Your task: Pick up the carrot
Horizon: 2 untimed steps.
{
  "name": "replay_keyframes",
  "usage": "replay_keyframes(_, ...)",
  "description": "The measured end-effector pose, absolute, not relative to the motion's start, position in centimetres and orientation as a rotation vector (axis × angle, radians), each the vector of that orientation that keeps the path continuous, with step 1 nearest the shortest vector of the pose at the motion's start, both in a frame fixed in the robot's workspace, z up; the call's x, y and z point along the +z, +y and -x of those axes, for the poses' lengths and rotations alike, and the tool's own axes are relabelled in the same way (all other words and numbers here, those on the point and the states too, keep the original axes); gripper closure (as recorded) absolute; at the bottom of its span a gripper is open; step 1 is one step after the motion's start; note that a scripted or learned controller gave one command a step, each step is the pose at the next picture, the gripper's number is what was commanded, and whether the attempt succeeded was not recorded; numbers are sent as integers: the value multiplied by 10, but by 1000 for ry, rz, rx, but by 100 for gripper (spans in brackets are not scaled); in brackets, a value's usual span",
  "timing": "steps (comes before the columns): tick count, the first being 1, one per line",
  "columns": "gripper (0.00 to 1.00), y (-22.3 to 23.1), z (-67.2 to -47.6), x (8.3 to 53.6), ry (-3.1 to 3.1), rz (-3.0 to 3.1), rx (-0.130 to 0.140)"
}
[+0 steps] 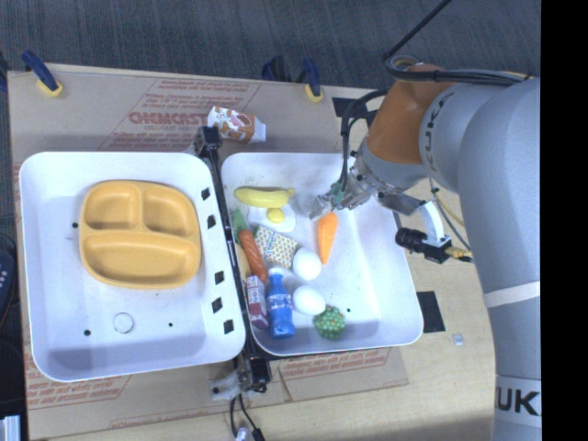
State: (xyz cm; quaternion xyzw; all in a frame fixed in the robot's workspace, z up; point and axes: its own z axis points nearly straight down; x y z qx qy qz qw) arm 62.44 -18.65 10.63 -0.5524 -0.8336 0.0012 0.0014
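End effector (333,202) over right bin (390,288), at the top end of the carrot (326,236).
Carrot hangs point-down in the bin's upper middle, top end right at the fingertips; looks pinched between them but the view's too small to tell for sure, so opening state unknown. Banana (263,196) to its left, two white eggs (307,265) below, blue bottle (279,308) and broccoli (330,322) at bin's lower edge. Yellow divided plate (140,232) sits in left bin (55,338).
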Motion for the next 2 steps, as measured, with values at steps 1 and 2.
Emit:
replay_keyframes(1,100,-161,-637,213,-2485,1923,1)
replay_keyframes(2,0,-161,-636,212,-2483,1923,3)
